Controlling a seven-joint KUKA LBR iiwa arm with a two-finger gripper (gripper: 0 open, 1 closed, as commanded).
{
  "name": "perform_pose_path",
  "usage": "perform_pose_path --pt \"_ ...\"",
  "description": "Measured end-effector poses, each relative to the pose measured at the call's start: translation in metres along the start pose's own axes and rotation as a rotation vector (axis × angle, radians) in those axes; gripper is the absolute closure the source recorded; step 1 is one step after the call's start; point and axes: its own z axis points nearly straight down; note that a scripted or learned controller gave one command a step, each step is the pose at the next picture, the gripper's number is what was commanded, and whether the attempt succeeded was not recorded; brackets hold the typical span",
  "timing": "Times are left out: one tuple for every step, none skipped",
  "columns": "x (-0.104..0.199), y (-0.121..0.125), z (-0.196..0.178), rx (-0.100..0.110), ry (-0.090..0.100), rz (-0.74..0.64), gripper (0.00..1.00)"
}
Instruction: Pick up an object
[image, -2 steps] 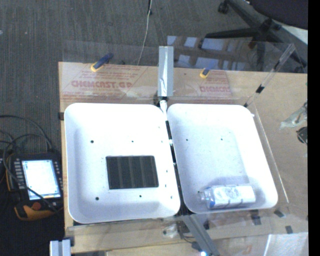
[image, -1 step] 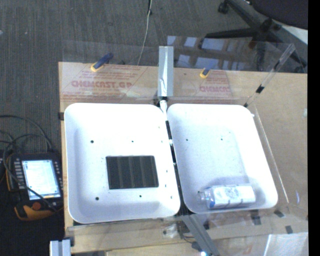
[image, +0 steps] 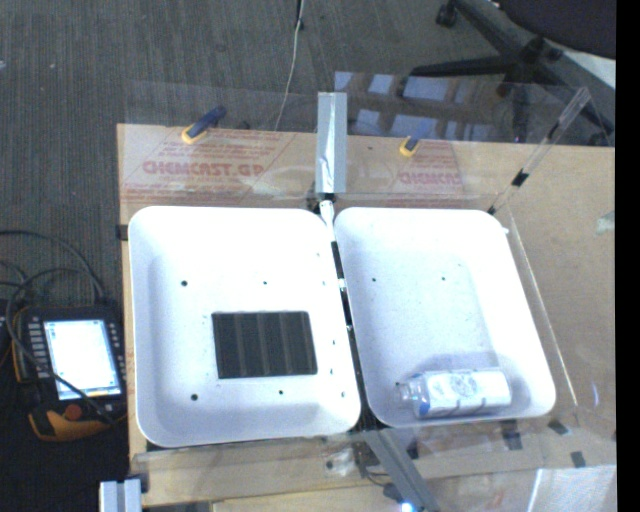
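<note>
A clear plastic bottle (image: 458, 391) with a white and blue label lies on its side in the right bin (image: 430, 290), near that bin's front edge. A flat dark rectangular panel (image: 264, 343) with ribbed stripes lies in the middle of the left bin (image: 180, 260).
The two white bins sit side by side on a wooden board (image: 570, 230). Yellow-and-blue clamps (image: 203, 123) hold the board's far edge. A metal post (image: 331, 150) stands behind the bins' junction. A handheld control pendant (image: 72, 362) lies on the floor at the left.
</note>
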Motion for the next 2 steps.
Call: perform_pose_path --pt "0.0002 -0.0001 -0.0002 -0.001 0.001 0.122 0.00" --pt "0.0002 0.0005 -0.0090 -0.001 -0.004 0.123 1.00"
